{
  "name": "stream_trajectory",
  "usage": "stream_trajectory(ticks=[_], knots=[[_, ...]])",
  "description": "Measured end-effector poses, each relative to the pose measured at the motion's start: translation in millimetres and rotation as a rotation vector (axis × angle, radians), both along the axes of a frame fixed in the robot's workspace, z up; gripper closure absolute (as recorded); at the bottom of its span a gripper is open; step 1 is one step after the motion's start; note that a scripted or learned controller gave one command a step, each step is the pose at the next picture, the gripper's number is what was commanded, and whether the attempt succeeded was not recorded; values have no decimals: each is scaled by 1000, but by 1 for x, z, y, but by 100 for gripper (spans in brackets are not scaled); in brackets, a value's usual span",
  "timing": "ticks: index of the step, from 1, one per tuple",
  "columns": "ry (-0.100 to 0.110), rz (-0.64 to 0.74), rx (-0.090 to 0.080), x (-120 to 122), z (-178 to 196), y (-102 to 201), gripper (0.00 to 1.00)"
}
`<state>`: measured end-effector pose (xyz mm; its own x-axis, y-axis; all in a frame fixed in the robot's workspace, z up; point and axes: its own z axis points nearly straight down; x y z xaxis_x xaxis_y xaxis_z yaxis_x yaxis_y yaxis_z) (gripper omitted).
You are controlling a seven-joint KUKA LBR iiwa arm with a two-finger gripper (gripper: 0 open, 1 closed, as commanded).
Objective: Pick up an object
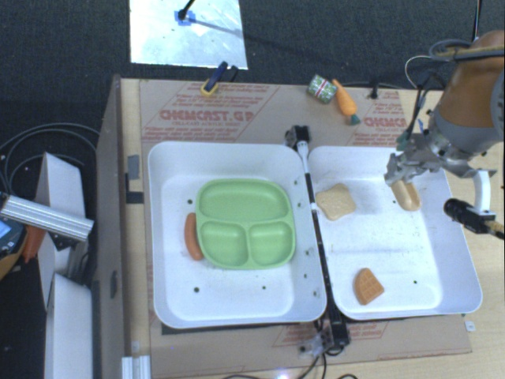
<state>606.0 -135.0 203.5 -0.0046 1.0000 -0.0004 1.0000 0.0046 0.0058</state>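
Two white bins sit side by side on the bench; I use the black divider (314, 235) between them as my landmark.

Left of the divider: left bin (170, 235). A green tray (245, 223) with three compartments lies in its middle, its right edge close to the divider. An orange sausage-shaped piece (191, 236) lies just beside the tray's left edge, on the bin floor, long axis running front to back.

Just right of the divider: right bin (450, 283). A pale bread-like slice (336, 201) lies near the divider, toward the far half of the bin. A smaller orange-brown piece (368, 286) lies nearer the front, a little farther right of the divider than the slice.

Farther right, well away from the divider: a tan roll-shaped piece (408, 195) lies on the bin floor near the far right wall. My gripper (402, 172) sits directly over its far end. At this angle I cannot tell whether my fingers are apart, together, or clamped on the roll; contact not confirmed.

Beyond the bins, past the far end of the divider and slightly right: a small green can (322, 88) and a toy carrot (345, 100) on the cardboard, just beside each other.
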Motion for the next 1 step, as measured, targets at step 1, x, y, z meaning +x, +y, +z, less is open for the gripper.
stream_trajectory(ticks=[1], knots=[[4, 0, 1, -28, 5, 76, 100]])
